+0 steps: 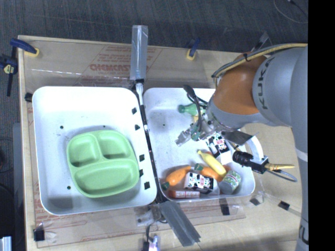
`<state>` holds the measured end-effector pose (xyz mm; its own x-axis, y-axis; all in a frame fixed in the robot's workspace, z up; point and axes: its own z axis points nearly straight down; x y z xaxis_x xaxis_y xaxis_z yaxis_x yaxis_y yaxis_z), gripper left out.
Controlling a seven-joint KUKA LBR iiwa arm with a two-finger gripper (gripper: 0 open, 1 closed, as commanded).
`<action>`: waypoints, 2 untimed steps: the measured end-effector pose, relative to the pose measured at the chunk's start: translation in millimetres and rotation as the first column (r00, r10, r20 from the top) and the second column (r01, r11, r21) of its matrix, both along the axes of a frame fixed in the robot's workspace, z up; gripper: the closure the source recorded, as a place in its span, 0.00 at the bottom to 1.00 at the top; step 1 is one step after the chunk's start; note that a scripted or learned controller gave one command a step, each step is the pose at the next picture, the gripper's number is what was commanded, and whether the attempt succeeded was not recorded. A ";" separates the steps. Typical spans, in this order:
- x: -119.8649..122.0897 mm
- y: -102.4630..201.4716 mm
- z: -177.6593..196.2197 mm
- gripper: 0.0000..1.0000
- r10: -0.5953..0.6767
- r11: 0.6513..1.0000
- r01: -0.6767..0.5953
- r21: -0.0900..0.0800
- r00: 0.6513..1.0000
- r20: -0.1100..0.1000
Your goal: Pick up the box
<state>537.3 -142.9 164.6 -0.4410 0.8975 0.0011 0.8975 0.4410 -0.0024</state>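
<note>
A small box (199,182) printed in black and white lies near the front wall of the right bin (159,135), between an orange carrot (177,175) and a can (231,181). A second black-and-white box (218,143) lies farther back, partly under the arm. My gripper (189,135) hangs low over the middle of the right bin, left of that second box and well behind the front one. Nothing visible is in its grasp.
A yellow banana (212,164) lies between the two boxes. A red item (184,194) rests by the front wall. A green-headed utensil (183,109) and a black spoon (189,94) lie at the back. The left bin (47,140) holds a green divided tray (103,162).
</note>
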 end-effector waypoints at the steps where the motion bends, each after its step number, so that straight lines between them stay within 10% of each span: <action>1: -57.3 -40.9 -70.1 1.00 -0.003 1.000 0.003 -0.002 1.000 0.012; 2: -17.2 28.8 20.6 1.00 -0.111 0.994 0.111 0.000 0.994 0.003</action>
<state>520.1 -114.1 185.1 -0.3384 0.9410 0.0000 0.9410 0.3384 0.0003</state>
